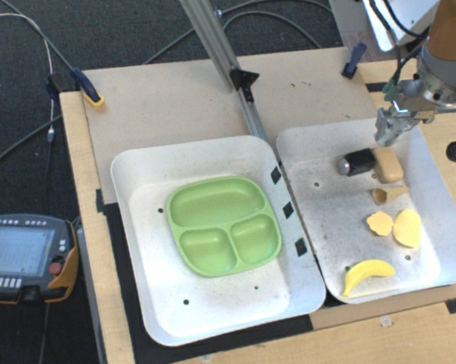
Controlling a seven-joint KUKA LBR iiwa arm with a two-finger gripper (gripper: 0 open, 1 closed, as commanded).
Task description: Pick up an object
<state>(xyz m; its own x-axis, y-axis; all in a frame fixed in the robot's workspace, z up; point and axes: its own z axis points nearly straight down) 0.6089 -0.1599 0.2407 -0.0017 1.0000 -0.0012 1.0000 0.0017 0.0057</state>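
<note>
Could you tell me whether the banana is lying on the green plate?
No, the banana lies in the right bin, apart from the green plate.

The bench (176, 100) has a pale tan top edged in light wood. Directly on it, two shallow white bins sit side by side, touching along their inner rims near the centre. The left bin (157, 311) lies toward 8 o'clock of the bench's middle, the right bin (447, 265) toward 4 o'clock. Black matting (232, 341) shows beneath their near edges. A blue clamp with a yellow tip (87, 89) grips the bench corner at 10 o'clock, and another blue clamp (353, 59) sits at 1 o'clock. A slanted metal post (213, 33) meets the bench at 12 o'clock.
</note>
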